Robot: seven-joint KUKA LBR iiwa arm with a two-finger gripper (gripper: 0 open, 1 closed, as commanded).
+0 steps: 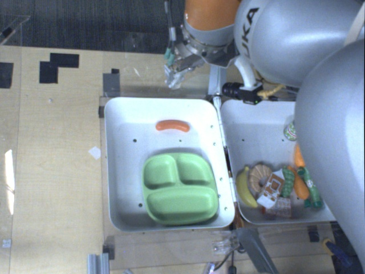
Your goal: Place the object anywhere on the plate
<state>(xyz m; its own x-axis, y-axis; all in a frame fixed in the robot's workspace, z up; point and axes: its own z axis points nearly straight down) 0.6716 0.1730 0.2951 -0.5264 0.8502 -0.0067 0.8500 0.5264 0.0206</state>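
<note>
So far nothing placed: orange sausage [172, 126] lies on left bin [122, 153] floor, at 12 o'clock from green plate [179, 188], apart. Pincer [175, 72] hovers beyond bin rim; grip state unreadable. Pick and placement remain.

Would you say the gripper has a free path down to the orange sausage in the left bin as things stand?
Probably yes. The sausage lies alone on the bare floor of the left bin, apart from the green plate. The gripper hangs above the bin's far rim, with nothing between them.
</note>
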